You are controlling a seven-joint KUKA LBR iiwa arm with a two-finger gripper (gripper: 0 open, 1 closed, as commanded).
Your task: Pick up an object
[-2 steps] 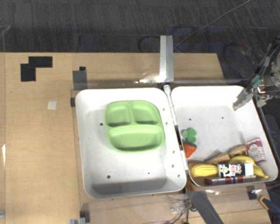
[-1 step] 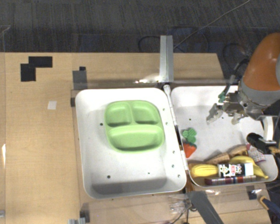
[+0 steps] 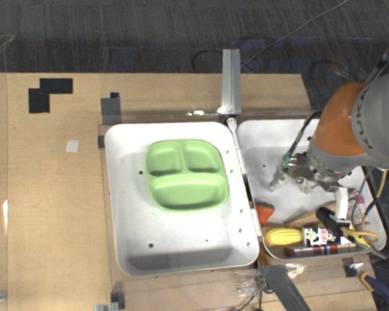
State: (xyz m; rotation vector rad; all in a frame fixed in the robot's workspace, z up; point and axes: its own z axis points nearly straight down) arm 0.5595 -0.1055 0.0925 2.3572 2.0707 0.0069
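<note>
A light wooden table (image 3: 48,211) on dark grey carpet (image 3: 142,21) carries two shallow white plastic bins: the left bin (image 3: 131,246) holds a green compartmented plastic tray (image 3: 184,173); the gripper (image 3: 281,176) hangs over the right bin (image 3: 265,138) (finger state cannot be told), near a yellow oblong object (image 3: 284,235).

Wooden bench (image 3: 48,211) bearing two white bins, dark carpet (image 3: 142,21) behind

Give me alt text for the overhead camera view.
A grey robot arm reaches into the right bin, its hand above bare floor, with a yellow object, a marker and clutter along the near edge. The left bin holds a green divided tray.
</note>
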